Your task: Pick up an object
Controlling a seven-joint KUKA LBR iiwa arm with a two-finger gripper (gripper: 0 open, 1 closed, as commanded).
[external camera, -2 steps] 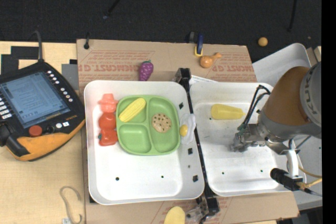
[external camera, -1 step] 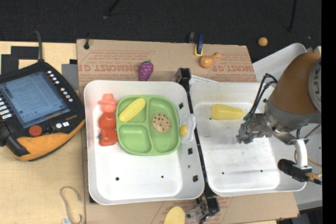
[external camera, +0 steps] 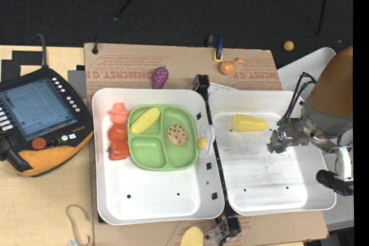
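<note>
The gripper (external camera: 278, 141) is seen right of centre; finger spacing cannot be told. The yellow object (external camera: 249, 123) lies just upper left; its rounded form could be nudged aside.

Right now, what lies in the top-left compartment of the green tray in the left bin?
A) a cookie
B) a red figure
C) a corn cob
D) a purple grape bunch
C: the yellow corn cob lies in the top-left compartment of the green tray, and the cookie lies in the compartment to its right.
</note>
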